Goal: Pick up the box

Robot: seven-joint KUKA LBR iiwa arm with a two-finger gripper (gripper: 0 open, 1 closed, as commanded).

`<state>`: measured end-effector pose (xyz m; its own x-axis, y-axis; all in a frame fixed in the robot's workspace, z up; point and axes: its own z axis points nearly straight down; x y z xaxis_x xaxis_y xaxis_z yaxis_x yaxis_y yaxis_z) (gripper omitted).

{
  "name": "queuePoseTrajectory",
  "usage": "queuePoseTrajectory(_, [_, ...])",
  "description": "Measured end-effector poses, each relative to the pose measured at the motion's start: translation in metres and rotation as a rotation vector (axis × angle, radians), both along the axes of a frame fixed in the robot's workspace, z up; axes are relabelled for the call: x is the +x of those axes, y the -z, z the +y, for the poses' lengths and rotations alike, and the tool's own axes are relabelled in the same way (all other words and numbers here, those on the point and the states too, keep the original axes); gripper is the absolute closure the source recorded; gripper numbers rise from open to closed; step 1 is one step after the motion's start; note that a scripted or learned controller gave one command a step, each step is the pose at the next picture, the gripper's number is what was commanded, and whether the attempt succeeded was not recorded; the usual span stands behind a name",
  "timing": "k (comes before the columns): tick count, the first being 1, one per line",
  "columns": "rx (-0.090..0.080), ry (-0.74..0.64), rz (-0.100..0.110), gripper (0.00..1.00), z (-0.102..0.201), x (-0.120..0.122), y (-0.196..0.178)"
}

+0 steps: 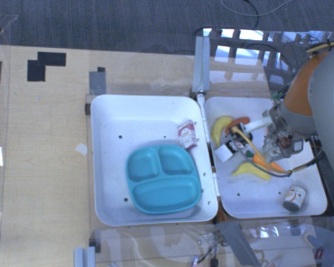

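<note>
The box (186, 134) is small, red and white, and lies in the left bin (108, 149) close to its right wall, just above the blue plate. My gripper (271, 147) hangs over the middle of the right bin (312, 204), above a yellow banana and an orange piece. It is well to the right of the box, with the wall between the two bins in between. Nothing of the box is near the gripper.
A blue divided plate (162, 178) takes up the lower part of the left bin. The right bin holds a banana (221, 128) at its left, a second banana (251, 172), an orange carrot-like piece (265, 162) and a small can (294, 197) at the lower right.
</note>
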<state>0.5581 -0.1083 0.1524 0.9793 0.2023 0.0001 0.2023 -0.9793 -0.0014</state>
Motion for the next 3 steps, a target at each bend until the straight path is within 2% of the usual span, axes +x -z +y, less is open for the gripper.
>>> queuePoseTrajectory(1, [-0.001, -0.001, -0.003, 1.0, -0.037, -0.034, -0.035])
queuePoseTrajectory(2, [-0.001, 0.0, -0.004, 1.0, -0.036, -0.07, -0.103])
queuePoseTrajectory(3, [-0.001, 0.0, -0.003, 0.0, -0.036, -0.07, -0.103])
